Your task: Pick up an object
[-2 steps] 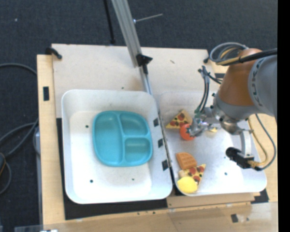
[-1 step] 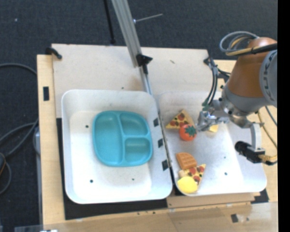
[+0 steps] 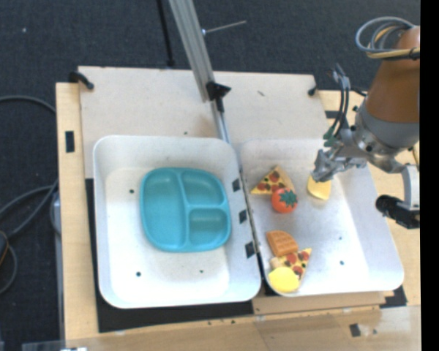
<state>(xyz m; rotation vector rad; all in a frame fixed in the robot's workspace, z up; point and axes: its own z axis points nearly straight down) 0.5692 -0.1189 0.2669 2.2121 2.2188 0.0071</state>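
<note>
Dark carpet surrounds the pale wooden bench (image 3: 154, 101). On it the left bin (image 3: 117, 269) holds a smooth turquoise divided plate (image 3: 184, 209). The right bin (image 3: 366, 262) holds two pizza slices (image 3: 271, 182), a round tomato (image 3: 284, 200), toast (image 3: 281, 242), and a yellow piece (image 3: 320, 189) directly below the gripper (image 3: 323, 168).

At frame right the gripper (image 3: 324, 168) hangs over the right bin (image 3: 366, 269), just above a pale yellow wedge (image 3: 320, 189). Lower left of it lie a pizza slice (image 3: 271, 182) and tomato (image 3: 284, 199) (touching); the left bin (image 3: 117, 269) holds a teal divided plate (image 3: 184, 209).
</note>
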